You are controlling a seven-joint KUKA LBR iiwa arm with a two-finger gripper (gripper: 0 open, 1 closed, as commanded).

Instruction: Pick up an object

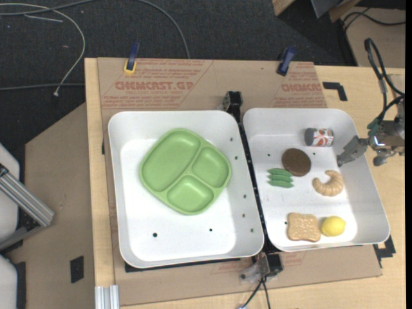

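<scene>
The right bin point(360, 192) holds several small objects: a small can point(319, 136) lying on its side, a brown round cookie point(296, 161), a green pea pod point(280, 177), a croissant point(329, 183), a tan cracker point(302, 226) and a yellow lemon point(333, 226). My gripper point(365, 156) hovers over the bin's right rim, to the right of the can and croissant. Its fingers are spread open with nothing between them.
The left bin point(129, 185) carries a green divided plate point(185, 170). Both bins rest on a cardboard sheet point(193, 76) clamped at the back by two blue clips. Cables hang at the right edge beside the arm.
</scene>
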